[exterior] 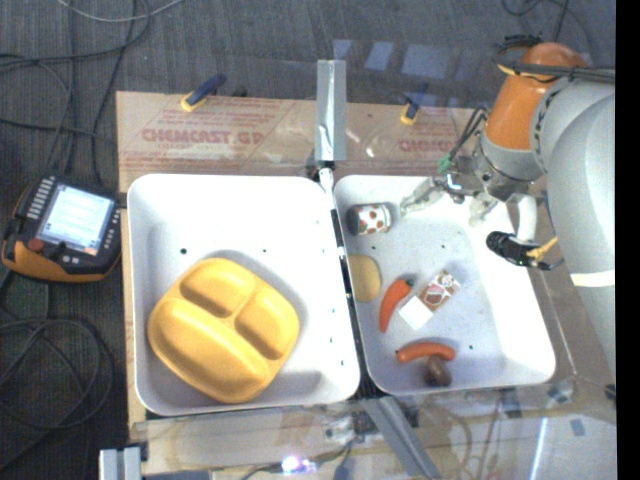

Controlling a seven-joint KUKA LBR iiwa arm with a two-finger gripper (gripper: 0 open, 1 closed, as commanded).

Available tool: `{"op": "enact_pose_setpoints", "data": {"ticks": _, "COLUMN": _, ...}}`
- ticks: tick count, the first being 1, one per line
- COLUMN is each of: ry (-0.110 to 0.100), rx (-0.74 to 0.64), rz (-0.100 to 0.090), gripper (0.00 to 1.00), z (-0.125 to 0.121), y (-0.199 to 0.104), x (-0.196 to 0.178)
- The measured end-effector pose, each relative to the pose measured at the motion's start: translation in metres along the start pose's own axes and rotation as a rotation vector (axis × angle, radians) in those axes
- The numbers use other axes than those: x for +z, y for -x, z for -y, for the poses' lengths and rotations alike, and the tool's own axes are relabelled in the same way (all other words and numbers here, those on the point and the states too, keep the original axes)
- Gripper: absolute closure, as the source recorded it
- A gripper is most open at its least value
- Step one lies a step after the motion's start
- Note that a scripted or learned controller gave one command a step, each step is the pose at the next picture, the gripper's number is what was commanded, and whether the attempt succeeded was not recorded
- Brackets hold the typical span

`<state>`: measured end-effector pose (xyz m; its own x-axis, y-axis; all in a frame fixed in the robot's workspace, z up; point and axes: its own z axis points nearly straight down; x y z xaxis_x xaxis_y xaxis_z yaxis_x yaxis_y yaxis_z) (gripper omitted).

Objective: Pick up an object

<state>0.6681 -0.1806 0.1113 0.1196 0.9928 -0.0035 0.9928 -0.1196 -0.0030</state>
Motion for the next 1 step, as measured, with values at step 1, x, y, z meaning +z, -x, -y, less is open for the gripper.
{"op": "enact_pose_setpoints", "data": {"ticks": 1, "ry": 0.008, "rx": 0.028, "rz": -0.001, "gripper": 0.0, "z": 0.0918, "y": -0.0099, "x": 0.0239}}
